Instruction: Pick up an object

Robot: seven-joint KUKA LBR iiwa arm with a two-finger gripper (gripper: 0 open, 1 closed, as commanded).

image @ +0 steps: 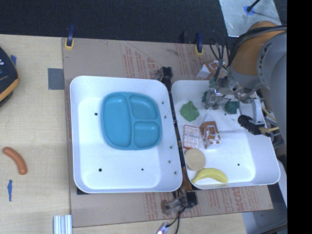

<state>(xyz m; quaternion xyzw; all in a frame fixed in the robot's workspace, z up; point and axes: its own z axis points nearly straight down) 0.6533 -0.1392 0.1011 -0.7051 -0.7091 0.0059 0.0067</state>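
Banana lies at the near edge of the right bin, far from the gripper.
Behind it sit a tan round disc, two brown packets and a green leafy toy. The gripper hangs over the bin's far side, just past the green toy; I cannot tell its grip. The left bin holds a blue plate.

A divided plate lies in the left bin. In the right bin, a leaf sits at upper left, two packets side by side below it, then a round disc, with a banana at the lower edge. A sausage lies on the bench at far left.
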